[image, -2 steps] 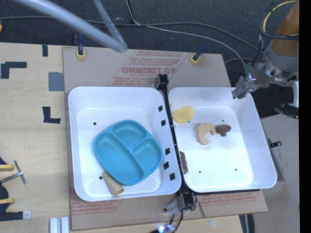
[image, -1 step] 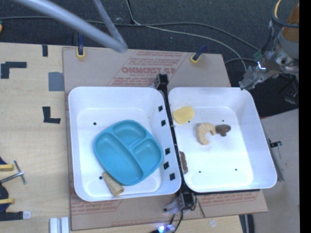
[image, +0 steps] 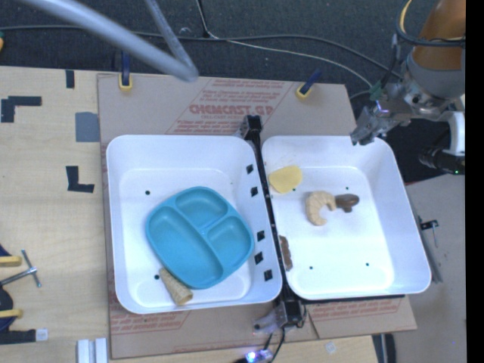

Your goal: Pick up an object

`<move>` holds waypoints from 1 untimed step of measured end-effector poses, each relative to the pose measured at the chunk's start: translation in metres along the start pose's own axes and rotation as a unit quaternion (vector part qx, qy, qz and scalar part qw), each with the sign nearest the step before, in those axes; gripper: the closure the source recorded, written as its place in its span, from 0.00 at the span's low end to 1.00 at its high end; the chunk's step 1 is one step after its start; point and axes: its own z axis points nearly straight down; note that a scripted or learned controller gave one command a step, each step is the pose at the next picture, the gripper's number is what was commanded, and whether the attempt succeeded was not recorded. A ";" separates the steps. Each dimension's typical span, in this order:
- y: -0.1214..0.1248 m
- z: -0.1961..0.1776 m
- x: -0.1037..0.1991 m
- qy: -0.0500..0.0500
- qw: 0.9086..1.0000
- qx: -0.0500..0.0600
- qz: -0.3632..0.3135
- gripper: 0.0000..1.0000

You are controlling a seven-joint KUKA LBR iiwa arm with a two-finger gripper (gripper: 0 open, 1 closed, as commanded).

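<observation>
While the two-finger gripper [image: 364, 134] hangs over the far right corner of the right shallow white plastic bin [image: 404, 225], its tips are small and dark against the rim, so how wide it stands cannot be told; nothing is seen between them. Grey arm with orange band [image: 439, 29] rises from it toward the upper right edge.

Nearest pickable things sit in that right bin, apart from the gripper: a pale yellow flat round piece [image: 286, 178] near the bin's far left side, close to the divider; a tan curved croissant-like toy [image: 320, 206] around the middle; a small dark brown lump [image: 347, 201] touching or just beside the croissant's right end. A small brown item [image: 285, 252] lies against the bin's left wall, too small to identify.

Left shallow white plastic bin [image: 121, 203] holds a blue three-compartment plastic plate [image: 198, 237], tilted diagonally, and a tan cone-shaped piece [image: 175, 286] at the plate's near edge, partly under or touching it.

Both bins rest on a brown cardboard sheet with red print [image: 227, 108] over a light wooden bench [image: 45, 203].
</observation>
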 end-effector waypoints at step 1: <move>-0.011 0.004 0.058 0.000 1.000 0.000 0.000 1.00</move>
